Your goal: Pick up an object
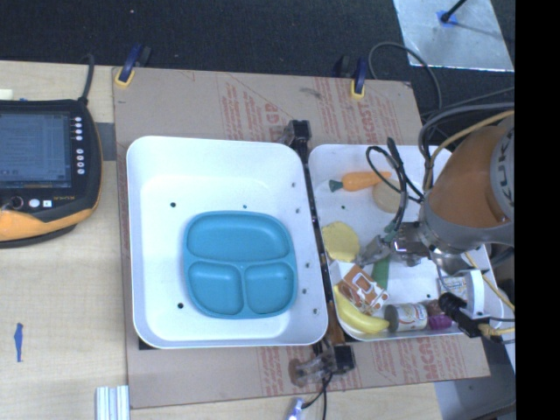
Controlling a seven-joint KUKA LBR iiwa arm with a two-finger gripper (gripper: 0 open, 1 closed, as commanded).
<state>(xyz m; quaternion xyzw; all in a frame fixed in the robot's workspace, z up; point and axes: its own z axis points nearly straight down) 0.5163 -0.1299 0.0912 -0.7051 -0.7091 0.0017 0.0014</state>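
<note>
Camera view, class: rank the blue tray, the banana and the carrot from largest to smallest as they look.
1. Blue tray
2. Banana
3. Carrot
The banana is partly covered, so its lead over the carrot is unsure.

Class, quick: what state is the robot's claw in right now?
Claw: low in the right white bin, above the green item; open or closed cannot be told.

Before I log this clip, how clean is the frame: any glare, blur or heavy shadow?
Camera view: lighting is even, and the left bin holding the blue divided plate looks bright but not blown out; shadows are soft; the small items by the tool in the right bin are slightly soft and cluttered, so its fingers are hard to read; the floor above is dark.
</note>
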